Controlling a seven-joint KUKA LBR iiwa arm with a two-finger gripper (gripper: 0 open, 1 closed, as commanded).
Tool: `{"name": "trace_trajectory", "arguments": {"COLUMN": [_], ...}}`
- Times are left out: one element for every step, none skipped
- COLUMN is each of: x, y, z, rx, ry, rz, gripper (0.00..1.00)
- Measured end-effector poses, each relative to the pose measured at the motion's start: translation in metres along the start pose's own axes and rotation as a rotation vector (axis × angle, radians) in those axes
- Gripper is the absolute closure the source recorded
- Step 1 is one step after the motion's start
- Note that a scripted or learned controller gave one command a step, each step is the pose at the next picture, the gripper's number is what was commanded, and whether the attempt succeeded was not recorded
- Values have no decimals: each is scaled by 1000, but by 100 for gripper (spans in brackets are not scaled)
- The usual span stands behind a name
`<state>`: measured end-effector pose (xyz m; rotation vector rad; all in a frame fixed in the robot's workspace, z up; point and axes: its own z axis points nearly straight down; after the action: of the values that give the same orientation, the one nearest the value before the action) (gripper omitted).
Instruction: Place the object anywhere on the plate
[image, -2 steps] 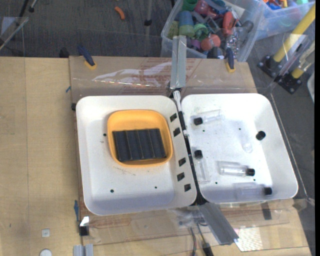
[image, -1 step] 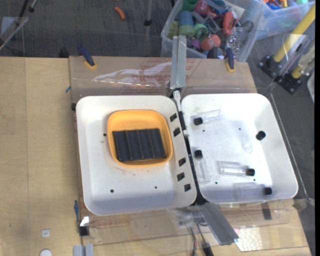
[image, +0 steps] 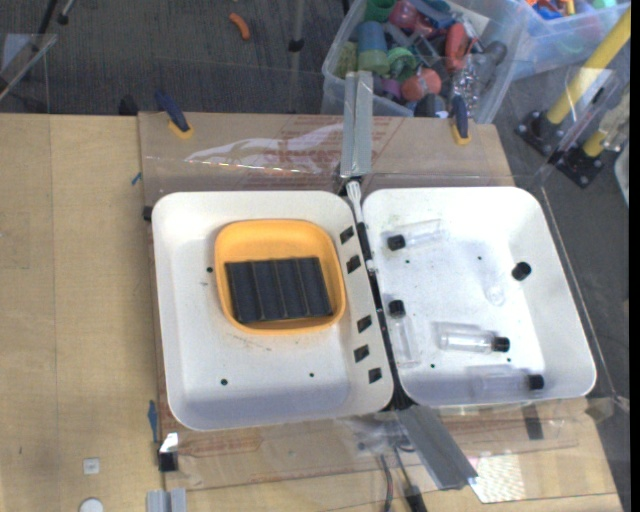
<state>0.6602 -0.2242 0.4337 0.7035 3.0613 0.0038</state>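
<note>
The black ridged object (image: 278, 290) lies flat on the orange plate (image: 280, 236), a little toward its near side. The plate sits in the left bin (image: 190, 380), more to the far side. In the right bin (image: 560, 330) I see some clear vials (image: 470, 342) with black caps, scattered well apart from each other.

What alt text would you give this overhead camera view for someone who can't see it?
Two white bins sit side by side: the left bin holds an orange plate with a dark ribbed block on it, and the right bin holds several clear vials with black caps.
</note>
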Motion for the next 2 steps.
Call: {"name": "trace_trajectory", "arguments": {"x": [1,-2], "y": [3,0], "z": [0,0], "rx": [0,0], "ry": [0,-3], "rz": [-215,-161], "gripper": [100,100]}}
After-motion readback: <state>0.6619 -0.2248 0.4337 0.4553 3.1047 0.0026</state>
